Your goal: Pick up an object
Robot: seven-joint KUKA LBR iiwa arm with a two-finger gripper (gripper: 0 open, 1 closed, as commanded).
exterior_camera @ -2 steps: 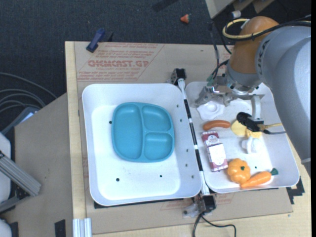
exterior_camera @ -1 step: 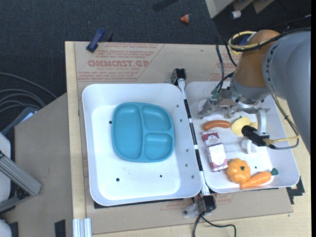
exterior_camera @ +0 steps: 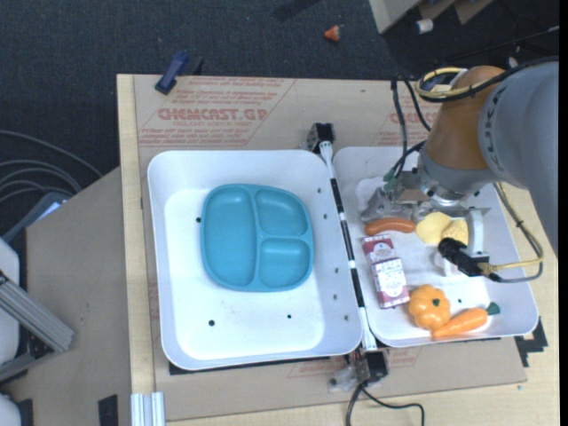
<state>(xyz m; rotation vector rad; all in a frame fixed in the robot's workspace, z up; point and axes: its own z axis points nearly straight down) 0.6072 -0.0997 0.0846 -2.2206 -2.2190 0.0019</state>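
From above, my gripper (exterior_camera: 417,204) hangs low in the right bin (exterior_camera: 519,313); I cannot tell its state. A toy sausage (exterior_camera: 390,225) lies just beneath it, a yellow piece (exterior_camera: 441,229) alongside. Crowding could make me nudge the sausage away

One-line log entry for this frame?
arm over right bin | gripper above sausage | grip unclear | blue plate in left bin
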